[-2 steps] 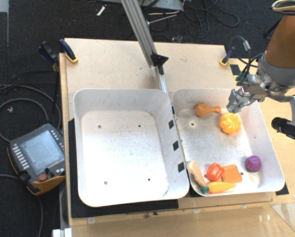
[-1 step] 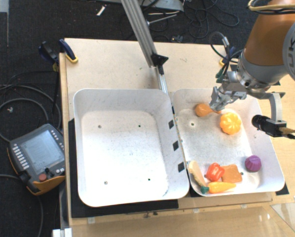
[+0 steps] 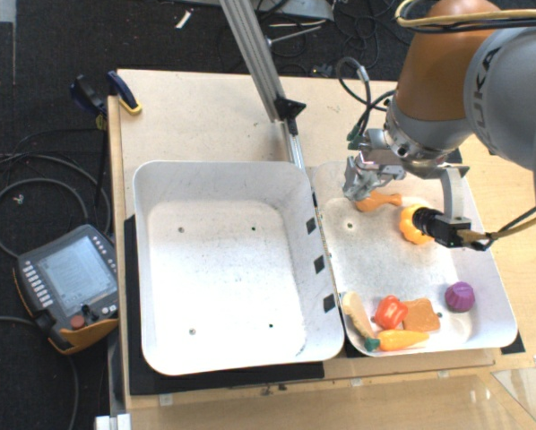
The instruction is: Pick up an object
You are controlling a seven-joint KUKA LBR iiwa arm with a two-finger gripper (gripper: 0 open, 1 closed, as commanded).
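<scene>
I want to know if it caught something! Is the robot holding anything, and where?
Cannot be told. The end effector sits right at the orange toy's upper end, but a hold isn't visible.

The fingertips of the grey two-finger gripper [image 3: 365, 186] are too small and blurred to be made out, so their spacing cannot be judged. The near end of the curved orange squash-shaped toy [image 3: 380, 202] is covered by the gripper, and contact between them cannot be settled. The round yellow toy [image 3: 413, 224], just right of the gripper, is partly hidden by a black fitting. The big grey arm [image 3: 492, 79] is cut off by the right edge.
</scene>
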